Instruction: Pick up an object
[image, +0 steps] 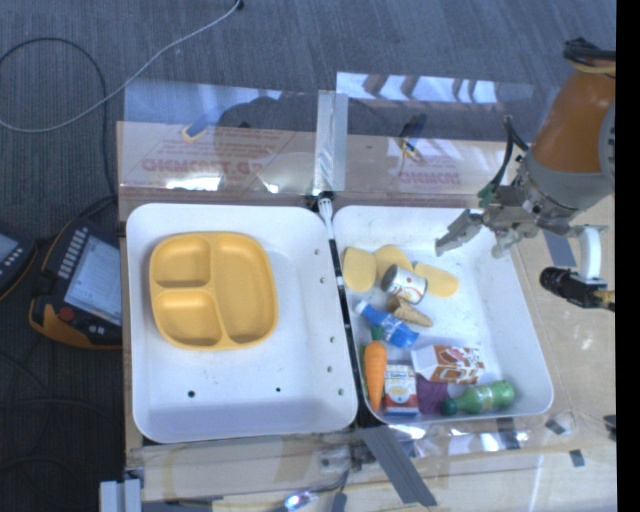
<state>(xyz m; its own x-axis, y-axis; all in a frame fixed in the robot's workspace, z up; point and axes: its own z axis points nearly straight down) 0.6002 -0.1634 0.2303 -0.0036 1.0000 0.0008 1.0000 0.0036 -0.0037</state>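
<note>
My gripper hangs over the far right part of the right bin, open, with nothing between its fingers. A pile of small toys lies below and to its left. It includes a tin can on flat yellow pieces, a blue item, an orange carrot, a small juice box, a red and white packet and a green item. The can is the nearest of these to the fingertips, about a finger's length away.
The left bin holds a yellow divided plate. A raised divider runs between the two bins. Clear plastic panels stand along the far edge. A teach pendant lies off the bench at the left.
</note>
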